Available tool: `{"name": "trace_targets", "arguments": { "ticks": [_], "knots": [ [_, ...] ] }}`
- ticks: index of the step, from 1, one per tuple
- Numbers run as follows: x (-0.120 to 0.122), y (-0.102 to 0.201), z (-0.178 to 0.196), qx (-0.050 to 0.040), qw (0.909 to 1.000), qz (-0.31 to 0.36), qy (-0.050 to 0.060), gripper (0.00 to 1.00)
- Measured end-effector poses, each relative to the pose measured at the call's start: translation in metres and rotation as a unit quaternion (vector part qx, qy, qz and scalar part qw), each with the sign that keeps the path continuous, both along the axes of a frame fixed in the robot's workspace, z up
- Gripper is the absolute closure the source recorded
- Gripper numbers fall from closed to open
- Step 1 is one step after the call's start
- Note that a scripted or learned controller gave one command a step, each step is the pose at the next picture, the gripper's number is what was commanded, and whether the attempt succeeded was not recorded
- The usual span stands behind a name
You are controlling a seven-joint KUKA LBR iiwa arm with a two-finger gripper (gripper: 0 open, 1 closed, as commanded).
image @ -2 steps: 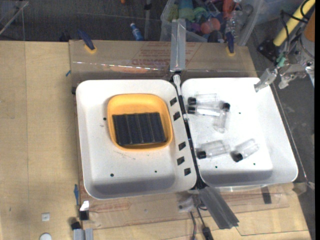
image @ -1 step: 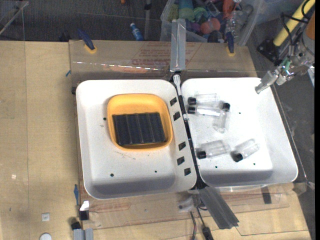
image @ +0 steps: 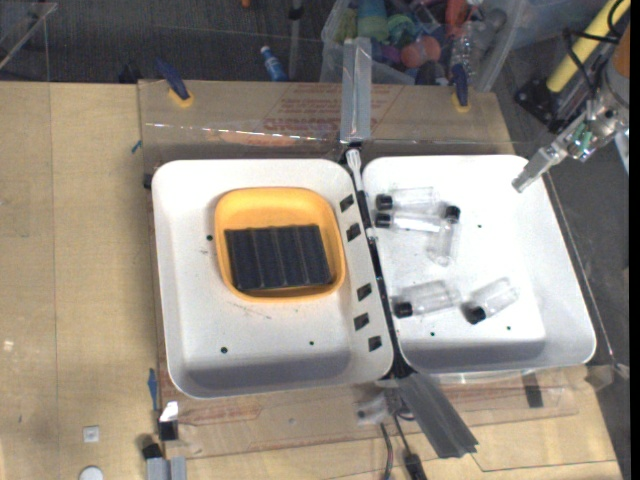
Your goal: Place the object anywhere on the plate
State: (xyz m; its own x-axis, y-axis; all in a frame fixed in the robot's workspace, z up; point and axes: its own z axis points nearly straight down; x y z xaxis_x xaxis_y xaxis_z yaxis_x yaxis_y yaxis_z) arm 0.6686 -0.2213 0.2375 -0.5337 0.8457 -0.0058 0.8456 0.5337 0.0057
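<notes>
Two vials lie low in the right bin, well apart from the gripper, whose state I cannot tell.

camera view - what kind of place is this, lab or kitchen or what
Probably a robotics lab test bench: two white bins taped side by side on a board, a gripper reaching in over clear vials, and a tub of mixed toys behind for trials.

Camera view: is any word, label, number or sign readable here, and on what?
None can be read.
Clear sheet behind the bins: faint reddish print, too blurred to read.
Clear vials in the right bin: no legible labels.
Yellow plate and its dark ridged block: no text visible.
</notes>
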Motion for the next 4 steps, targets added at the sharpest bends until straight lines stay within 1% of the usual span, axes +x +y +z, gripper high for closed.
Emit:
{"name": "trace_targets", "arguments": {
  "ticks": [1, 2, 3, 4],
  "knots": [
    [0.000, 0.001, 0.003, -0.0008, 0.9970, 0.078, 0.000, 0.00],
    [-0.003, 0.000, 0.014, -0.0014, 0.9844, 0.176, -0.001, 0.00],
    [-0.007, 0.000, 0.001, -0.0008, 0.9475, 0.320, 0.002, 0.00],
    [-0.007, 0.000, 0.005, -0.0023, 0.9094, 0.416, 0.000, 0.00]
  ]
}}
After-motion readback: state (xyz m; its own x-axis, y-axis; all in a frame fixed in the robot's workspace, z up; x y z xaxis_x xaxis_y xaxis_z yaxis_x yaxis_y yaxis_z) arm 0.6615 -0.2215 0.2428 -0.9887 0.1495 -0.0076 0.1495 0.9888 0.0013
